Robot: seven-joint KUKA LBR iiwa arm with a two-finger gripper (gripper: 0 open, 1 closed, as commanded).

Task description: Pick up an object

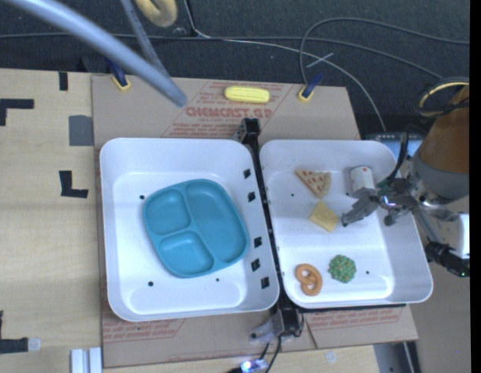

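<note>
Reaching in from the right, the gripper (pixel 372 208) hangs over the right side of the right bin (pixel 380 290). Its two dark fingers (pixel 355 214) are spread apart, and nothing sits between them. One finger points down and left toward the yellow cheese wedge (pixel 325 217) and stops just short of it.

The right bin has five things in it. There is one pizza slice (pixel 313 181) near the top, one small grey can (pixel 361 179) close to the top right wall, one yellow cheese wedge in the middle, one pretzel (pixel 308 278) near the bottom left, and one green broccoli piece (pixel 342 268) just beside the pretzel. None of them touch each other. The can is near the bin's wall, so there is little room on that side. The pretzel and broccoli lie well apart from the gripper, with bare white floor all around them. The middle left of this bin is bare too.

The left bin (pixel 120 208) holds one blue plate (pixel 195 228) with three parts. The plate sits in the middle, with a white border of open room on every side.

The two bins touch along a dark strip in the middle. Beyond the bins, one yellow banana-like toy (pixel 246 95) lies on the brown cardboard (pixel 217 111), well apart from everything else.
</note>
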